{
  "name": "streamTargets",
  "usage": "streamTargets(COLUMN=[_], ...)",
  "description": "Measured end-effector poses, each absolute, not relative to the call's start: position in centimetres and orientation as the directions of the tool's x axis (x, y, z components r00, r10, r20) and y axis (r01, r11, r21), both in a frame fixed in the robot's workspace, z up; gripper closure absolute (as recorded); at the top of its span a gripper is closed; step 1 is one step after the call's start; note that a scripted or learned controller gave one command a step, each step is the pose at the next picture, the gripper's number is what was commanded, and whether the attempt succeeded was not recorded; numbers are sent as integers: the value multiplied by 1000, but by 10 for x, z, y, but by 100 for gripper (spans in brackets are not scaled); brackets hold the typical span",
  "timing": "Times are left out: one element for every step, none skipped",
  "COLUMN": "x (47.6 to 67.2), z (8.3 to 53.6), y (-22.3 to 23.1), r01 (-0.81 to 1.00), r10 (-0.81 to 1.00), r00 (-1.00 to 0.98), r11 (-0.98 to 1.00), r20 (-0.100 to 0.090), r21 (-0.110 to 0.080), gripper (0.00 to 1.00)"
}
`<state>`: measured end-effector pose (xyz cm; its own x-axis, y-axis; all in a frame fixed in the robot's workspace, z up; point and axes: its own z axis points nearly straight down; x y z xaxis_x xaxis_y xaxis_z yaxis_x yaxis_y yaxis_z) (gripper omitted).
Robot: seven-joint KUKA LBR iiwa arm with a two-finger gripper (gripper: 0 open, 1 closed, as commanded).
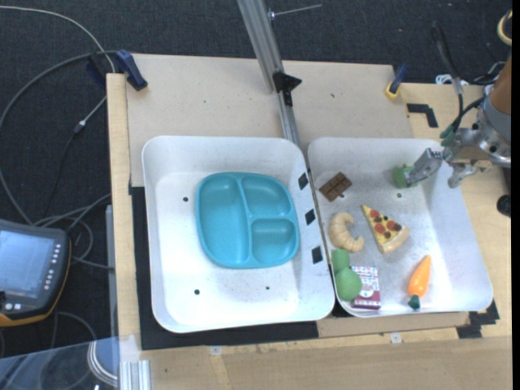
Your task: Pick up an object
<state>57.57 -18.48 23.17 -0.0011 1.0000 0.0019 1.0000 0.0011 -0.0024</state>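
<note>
- We see the worktop (203,96) carrying two shallow white bins side by side: the left bin (162,218) and the right bin (463,242).
- In the left bin lies a blue divided plate (246,219), flat, near the bin's middle.
- The arm (500,112) reaches in from the right, and its end effector (439,167) sits over the right bin's far right corner — its two fingers stand apart, released, with nothing between them.
- Just beside the nearer finger (422,167), a small green object (401,175) rests on the bin floor; we cannot tell whether they touch.
- The other items lie in the right bin, apart from the end effector: a pizza slice (383,227), a croissant (345,231), a green pear-like fruit (346,279), a small carton (366,288), an orange carrot (418,278) and — smallest — a brown chocolate piece (335,186).
</note>
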Motion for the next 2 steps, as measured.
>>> streamTargets(x=[576,579], z=[232,189], y=[-185,-180], r01=[1000,1000], r10=[1000,1000], r00=[-1,-2], r11=[1,2], r20=[2,2], r21=[-2,-4], gripper=[0,0])
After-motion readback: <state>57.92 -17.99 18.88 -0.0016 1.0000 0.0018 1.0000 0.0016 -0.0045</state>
